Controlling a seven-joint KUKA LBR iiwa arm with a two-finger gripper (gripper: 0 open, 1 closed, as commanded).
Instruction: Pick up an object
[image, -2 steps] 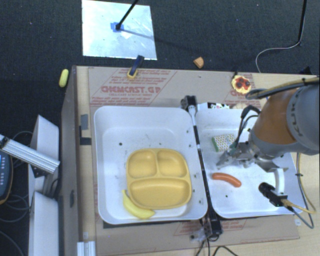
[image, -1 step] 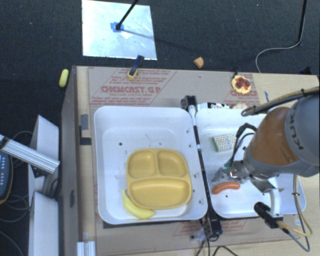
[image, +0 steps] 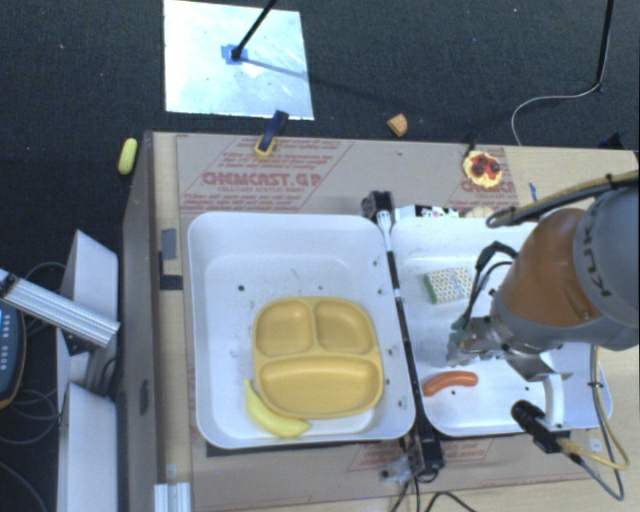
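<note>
Just below hand (image: 468, 345), sausage (image: 450, 382).

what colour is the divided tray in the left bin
Yellow; the divided tray shows clearly in the camera view.

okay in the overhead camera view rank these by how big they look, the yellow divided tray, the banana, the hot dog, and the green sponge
Largest to smallest:
1. yellow divided tray
2. banana
3. hot dog and green sponge look about alike, so I won't rank them against each other.

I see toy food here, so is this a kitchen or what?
Probably a robot test lab, not a kitchen: a robot arm reaches over two white bins, and the banana and hot dog look like toys.
</note>
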